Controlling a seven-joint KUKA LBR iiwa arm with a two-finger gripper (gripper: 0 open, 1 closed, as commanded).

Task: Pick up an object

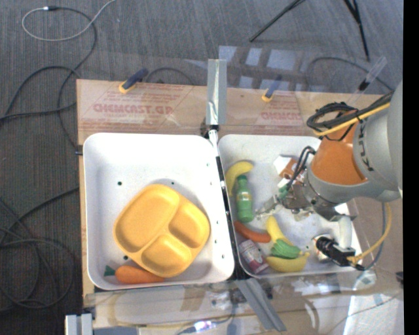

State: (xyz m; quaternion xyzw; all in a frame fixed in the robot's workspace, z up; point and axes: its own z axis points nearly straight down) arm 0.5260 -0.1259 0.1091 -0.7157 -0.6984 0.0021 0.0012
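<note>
My claw (278, 204) hangs low in the right bin (226, 171), its tip just right of the green bottle (244, 199) and above the small banana (275, 228); my orange wrist band (335, 163) blocks the view behind it. Whether the claw is parted or closed, I cannot tell, and nothing is visibly held.

Candidate objects (all in the right bin): the green bottle lying lengthwise, a larger banana (236, 173) touching its upper end, a red-orange piece (251, 233) at its lower end, a wrapped packet (253, 256) and a yellow-and-green toy (287, 257) near the front wall.

Hazards, as I judge them: the items crowd one another, so a descent may pinch two at once or land between them; the bottle's rounded side could roll away; the bin's glossy floor gives little friction.

Surroundings: the left bin (98, 170) holds a yellow divided tray (162, 228) and a carrot (136, 275). Both bins sit on a brown board (131, 108) over grey carpet (163, 33), with loose cables (52, 19) around.
</note>
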